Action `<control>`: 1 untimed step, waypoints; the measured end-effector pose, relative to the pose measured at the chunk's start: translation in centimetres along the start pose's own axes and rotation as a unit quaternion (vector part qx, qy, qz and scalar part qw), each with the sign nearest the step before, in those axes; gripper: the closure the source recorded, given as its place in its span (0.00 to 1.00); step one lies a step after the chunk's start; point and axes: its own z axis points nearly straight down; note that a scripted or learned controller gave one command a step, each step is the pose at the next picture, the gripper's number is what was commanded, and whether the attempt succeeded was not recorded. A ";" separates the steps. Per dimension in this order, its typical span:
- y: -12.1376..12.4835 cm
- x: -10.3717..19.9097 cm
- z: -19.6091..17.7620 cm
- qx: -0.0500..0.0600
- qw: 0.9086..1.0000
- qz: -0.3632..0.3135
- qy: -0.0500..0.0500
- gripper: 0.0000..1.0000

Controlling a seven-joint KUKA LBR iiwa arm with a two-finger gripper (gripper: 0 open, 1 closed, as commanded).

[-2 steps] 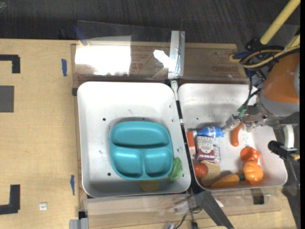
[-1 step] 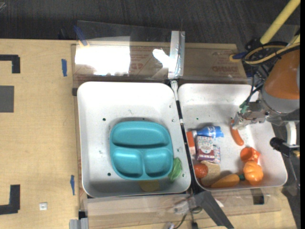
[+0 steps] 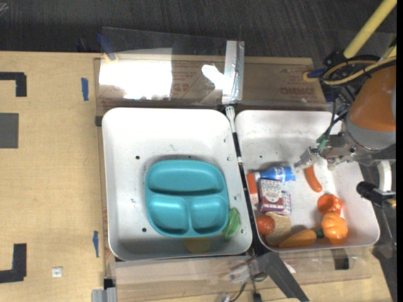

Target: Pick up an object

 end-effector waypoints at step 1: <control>0.1 -0.1 -1.1 -0.002 1.000 0.001 -0.001 1.00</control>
